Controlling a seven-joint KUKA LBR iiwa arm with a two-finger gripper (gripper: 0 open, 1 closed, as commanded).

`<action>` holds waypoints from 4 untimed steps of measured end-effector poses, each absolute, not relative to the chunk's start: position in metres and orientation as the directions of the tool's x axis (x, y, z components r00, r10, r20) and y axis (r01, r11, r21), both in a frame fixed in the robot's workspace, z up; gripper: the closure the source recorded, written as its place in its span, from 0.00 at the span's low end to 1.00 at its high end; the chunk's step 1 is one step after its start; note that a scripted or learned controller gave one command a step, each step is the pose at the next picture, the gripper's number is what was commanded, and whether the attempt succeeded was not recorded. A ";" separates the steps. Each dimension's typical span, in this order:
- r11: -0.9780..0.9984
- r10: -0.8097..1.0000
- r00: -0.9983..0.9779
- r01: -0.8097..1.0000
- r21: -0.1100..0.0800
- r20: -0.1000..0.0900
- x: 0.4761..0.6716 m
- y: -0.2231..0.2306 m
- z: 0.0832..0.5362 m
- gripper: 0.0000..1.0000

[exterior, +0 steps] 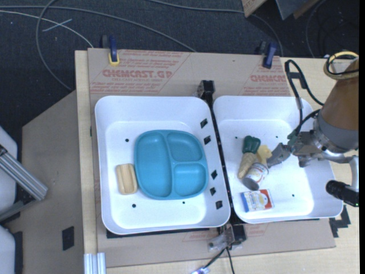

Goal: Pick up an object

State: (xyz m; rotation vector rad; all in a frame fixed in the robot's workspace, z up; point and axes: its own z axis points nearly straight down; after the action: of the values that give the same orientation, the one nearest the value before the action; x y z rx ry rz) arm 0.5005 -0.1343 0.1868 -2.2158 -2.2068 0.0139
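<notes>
The right bin (300, 201) holds a small cluster: a dark green piece (250, 144), a pale yellow piece (264, 152), a cream cone-shaped item (246, 165) and a small silver can (256, 175) lying on its side. A flat white packet with red and blue print (257, 200) lies nearer the front. My gripper (278, 154) hangs low over the right bin, just right of the yellow piece and the can, pointing toward them. Nothing visibly sits in it.
In the left bin (111, 124) lie a blue divided plate (170, 163) and a tan block (126, 178) beside its left edge. A black divider with clips (210, 136) separates the bins. The arm's grey wrist (336, 133) overhangs the right bin's right wall.
</notes>
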 end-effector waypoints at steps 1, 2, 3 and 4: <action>0.000 1.000 0.000 1.000 -0.002 0.001 0.504 -0.134 0.194 0.00; 0.000 1.000 0.000 1.000 -0.005 0.003 0.505 -0.125 0.148 0.00; 0.002 1.000 -0.002 1.000 0.003 0.003 0.504 -0.122 0.089 0.00; 0.000 1.000 0.000 1.000 -0.001 0.001 0.504 -0.122 0.085 0.00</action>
State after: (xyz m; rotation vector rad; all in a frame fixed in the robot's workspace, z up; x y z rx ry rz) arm 0.5044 -0.1219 0.0848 -2.2208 -2.2201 -0.0008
